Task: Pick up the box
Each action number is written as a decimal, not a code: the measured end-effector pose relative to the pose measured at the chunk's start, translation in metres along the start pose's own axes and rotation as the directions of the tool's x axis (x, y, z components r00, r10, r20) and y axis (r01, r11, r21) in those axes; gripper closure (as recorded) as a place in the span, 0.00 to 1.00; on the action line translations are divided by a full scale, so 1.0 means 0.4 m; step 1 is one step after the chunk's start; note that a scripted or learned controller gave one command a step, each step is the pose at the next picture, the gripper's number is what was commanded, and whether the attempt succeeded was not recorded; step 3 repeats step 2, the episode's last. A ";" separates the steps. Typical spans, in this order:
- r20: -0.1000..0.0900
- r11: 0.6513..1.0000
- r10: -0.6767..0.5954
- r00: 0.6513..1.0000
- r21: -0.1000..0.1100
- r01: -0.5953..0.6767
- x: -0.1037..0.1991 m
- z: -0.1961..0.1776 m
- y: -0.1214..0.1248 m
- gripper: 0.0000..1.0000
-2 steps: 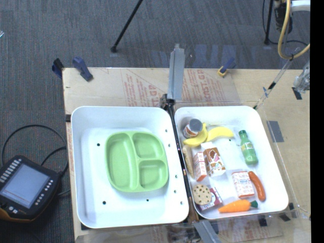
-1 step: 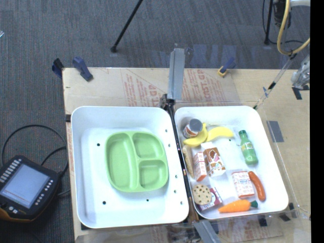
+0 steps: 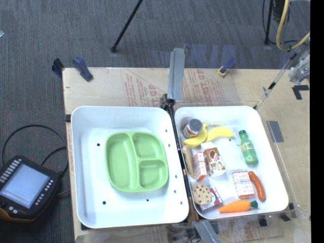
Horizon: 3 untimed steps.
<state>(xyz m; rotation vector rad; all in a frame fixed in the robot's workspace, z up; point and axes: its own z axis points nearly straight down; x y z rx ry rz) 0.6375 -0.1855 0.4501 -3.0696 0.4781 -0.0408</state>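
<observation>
Where grey carpet (image 3: 61, 24) surrounds cardboard-topped bench (image 3: 126, 85), two white bins (image 3: 81, 135) sit adjacent; pincer (image 3: 298, 70) state indiscernible.

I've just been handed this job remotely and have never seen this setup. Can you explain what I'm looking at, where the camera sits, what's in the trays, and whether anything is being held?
One camera hangs above the bench and looks down at a slant. Two shallow white bins sit side by side. The left bin holds a green divided plate. The right bin holds toy groceries: a banana beside a small can, a green bottle, two small cartons near the middle, another box next to a sausage, a cookie and a carrot. The machine is a robot arm reaching in from the right; just a bit of it shows at the upper right, well away from the bins. Nothing is being held yet. The device on the floor at left is a handheld controller.
</observation>
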 end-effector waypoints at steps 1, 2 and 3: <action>-0.007 1.000 -0.011 1.000 0.014 0.011 0.004 -0.022 -0.016 1.00; -0.014 0.999 -0.019 1.000 0.028 0.019 0.008 -0.044 -0.030 1.00; -0.014 0.999 -0.019 1.000 0.028 0.019 0.008 -0.044 -0.030 1.00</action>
